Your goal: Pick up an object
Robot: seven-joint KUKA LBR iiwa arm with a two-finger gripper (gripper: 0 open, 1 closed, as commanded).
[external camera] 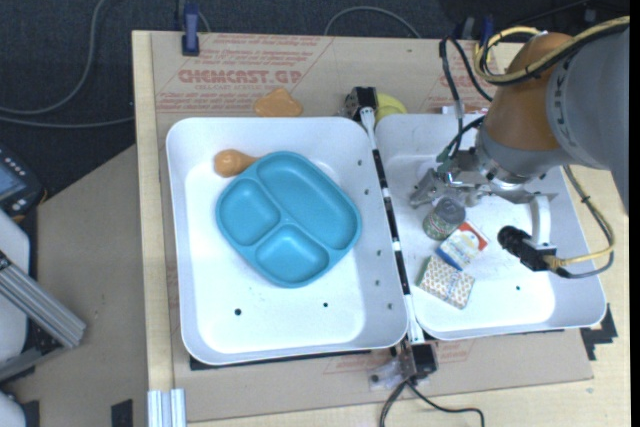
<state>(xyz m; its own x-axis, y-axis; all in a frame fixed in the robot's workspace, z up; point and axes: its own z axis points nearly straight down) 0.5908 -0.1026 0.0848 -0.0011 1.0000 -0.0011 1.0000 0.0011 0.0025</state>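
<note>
Blue tray (288, 218) crowds left bin (200, 315); its front lies free.

Arm (590, 90) — thick grey rounded casing, smooth and matte. Orange band (525, 105) above wrist, glossy, wrapping full girth. Below band, grey metallic wrist flange. Gripper (447, 198) — small dull-metal assembly, angular linkages, details too fine to tell. Black and yellow cables looped beside orange band near top; thin black cable running down alongside wrist. Further yellow cable curving along arm's lower edge, ending at black connector (527, 249).
</note>
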